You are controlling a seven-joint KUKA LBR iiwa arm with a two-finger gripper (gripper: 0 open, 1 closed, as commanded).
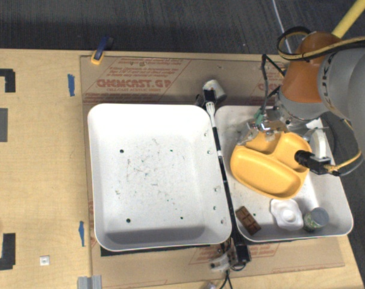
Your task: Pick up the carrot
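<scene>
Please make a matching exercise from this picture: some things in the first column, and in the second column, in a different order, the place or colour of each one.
Things:
1. large yellow object
2. brown block
3. blue clip
4. white bottle

Descriptions:
A. on the bench beyond the bins, at the cardboard's far left corner
B. middle of the right bin, below the arm's wrist
C. near edge of the right bin, between the brown block and a grey-capped item
D. near left corner of the right bin

Pairs: 1-B, 2-D, 3-A, 4-C
</scene>
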